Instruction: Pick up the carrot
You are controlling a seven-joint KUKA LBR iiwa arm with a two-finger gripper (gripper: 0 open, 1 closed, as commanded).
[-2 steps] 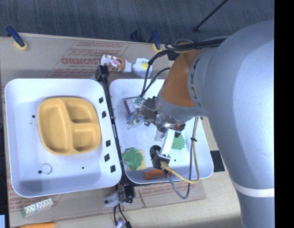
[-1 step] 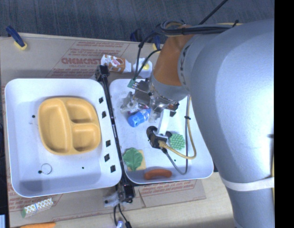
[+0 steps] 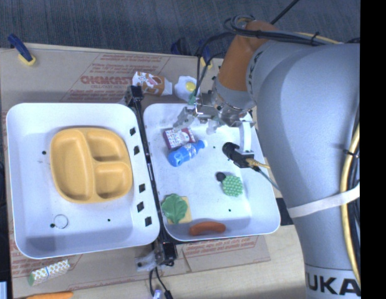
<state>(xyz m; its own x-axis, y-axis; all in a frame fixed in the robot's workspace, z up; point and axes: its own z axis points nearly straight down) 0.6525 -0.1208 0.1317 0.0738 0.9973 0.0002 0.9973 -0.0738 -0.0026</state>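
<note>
pincer (image 3: 194,118) of the grey arm hangs over the right white bin's (image 3: 262,212) far end, above a small red-and-white packet (image 3: 178,137); its grip state cannot be told. the orange carrot (image 3: 207,228) lies by the near wall.

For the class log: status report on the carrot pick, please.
Gripper at right bin's far end, above blue bottle. Carrot untouched at near wall. Nothing blocking it.

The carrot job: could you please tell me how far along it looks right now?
Nothing looks done yet: the carrot lies at the near edge of the right bin. The gripper is at the bin's far end, above a small packet and blue bottle, apart from the carrot. Reaching, grasping and lifting all remain.
</note>
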